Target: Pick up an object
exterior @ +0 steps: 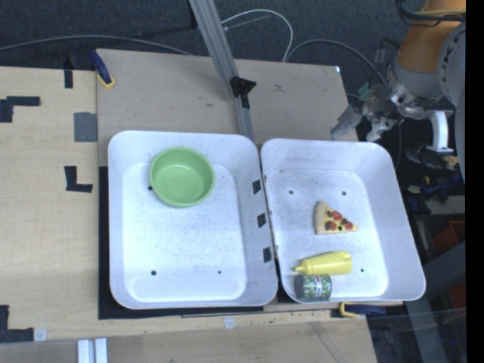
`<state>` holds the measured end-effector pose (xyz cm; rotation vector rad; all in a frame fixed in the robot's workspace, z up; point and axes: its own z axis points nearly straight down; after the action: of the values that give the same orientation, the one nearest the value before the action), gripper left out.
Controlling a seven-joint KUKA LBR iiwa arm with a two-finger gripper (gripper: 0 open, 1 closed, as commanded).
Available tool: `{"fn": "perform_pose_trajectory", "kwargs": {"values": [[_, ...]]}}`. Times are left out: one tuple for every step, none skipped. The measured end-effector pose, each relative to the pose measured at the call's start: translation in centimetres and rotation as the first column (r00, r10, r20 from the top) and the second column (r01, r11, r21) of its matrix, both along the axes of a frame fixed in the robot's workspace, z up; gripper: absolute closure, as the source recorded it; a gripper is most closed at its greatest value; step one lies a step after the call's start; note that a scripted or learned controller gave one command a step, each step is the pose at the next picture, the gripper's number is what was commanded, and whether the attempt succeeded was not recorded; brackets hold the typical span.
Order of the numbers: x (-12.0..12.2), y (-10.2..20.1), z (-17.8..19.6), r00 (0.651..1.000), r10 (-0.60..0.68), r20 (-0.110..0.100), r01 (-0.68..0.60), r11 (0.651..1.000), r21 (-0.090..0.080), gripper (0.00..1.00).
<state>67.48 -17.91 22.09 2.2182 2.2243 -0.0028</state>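
task not begun as far as the view shows. the hand (361, 121) hangs beyond the right bin (393, 203) at its 1 o'clock corner, over the tabletop (174, 89); whether it is spread or pressed together cannot be told. nothing is seen in it. candidates lie in the right bin: pizza slice (333, 219) at centre, mustard bottle (325, 263) and small can (313, 286) at 6 o'clock. a green bowl (181, 176) sits in the left bin (128, 278) at 11 o'clock. approach, grasp and lift all remain.
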Motion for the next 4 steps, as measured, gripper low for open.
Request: {"fn": "perform_pose_trajectory", "kwargs": {"values": [[0.0,0.0,0.0,1.0,0.0,-0.001,0.0,1.0,0.0,0.0],[-0.4,1.0,-5.7,1.0,-0.001,-0.006,0.001,1.0,0.002,0.0],[-0.7,1.4,-12.2,1.0,0.0,-0.007,0.0,1.0,0.001,0.0],[-0.7,1.4,-13.2,1.0,0.0,-0.002,0.0,1.0,-0.001,0.0]]}}
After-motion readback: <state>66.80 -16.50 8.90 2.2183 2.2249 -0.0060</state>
